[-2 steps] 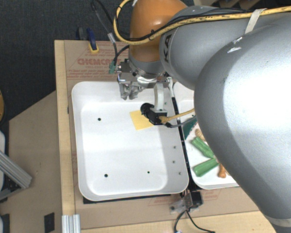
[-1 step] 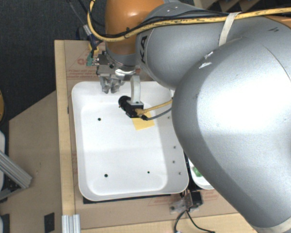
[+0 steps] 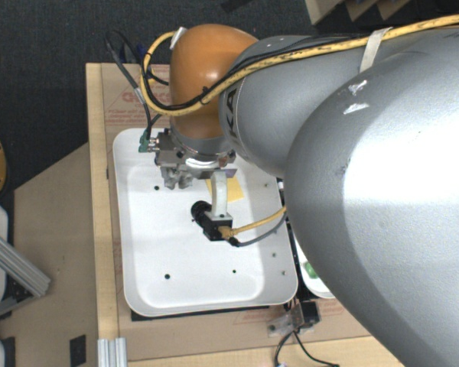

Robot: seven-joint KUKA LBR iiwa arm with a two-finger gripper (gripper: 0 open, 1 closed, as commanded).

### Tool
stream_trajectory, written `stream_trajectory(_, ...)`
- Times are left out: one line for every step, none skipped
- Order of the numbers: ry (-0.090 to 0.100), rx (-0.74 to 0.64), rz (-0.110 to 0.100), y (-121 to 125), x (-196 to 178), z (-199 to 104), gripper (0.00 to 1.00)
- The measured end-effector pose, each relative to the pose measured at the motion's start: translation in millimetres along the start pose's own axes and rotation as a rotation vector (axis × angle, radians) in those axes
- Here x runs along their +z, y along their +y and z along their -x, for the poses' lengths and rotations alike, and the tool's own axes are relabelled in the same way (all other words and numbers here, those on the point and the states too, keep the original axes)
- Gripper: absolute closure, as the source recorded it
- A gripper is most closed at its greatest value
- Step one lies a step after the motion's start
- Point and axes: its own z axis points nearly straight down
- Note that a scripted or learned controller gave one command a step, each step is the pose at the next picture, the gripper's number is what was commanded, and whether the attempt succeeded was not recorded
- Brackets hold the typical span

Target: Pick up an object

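Reaching in from the right: grey arm [image 3: 367, 174]. Carrying the bin: brown surface [image 3: 103, 205]. Lying under the wrist: white left bin [image 3: 161, 258]. Hanging over its far half: jaws, spread or pressed together unclear. Lying in that bin just beside them, half hidden: yellow item [image 3: 236, 192], possibly flat.

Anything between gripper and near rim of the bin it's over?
No objects: in the camera view, the stretch from the gripper to the near rim is bare white floor, save a small dark speck.
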Motion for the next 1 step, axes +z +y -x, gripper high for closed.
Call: stream_trajectory(0.000,0.001,0.000,-62.6,0.5,0.6,1.00)
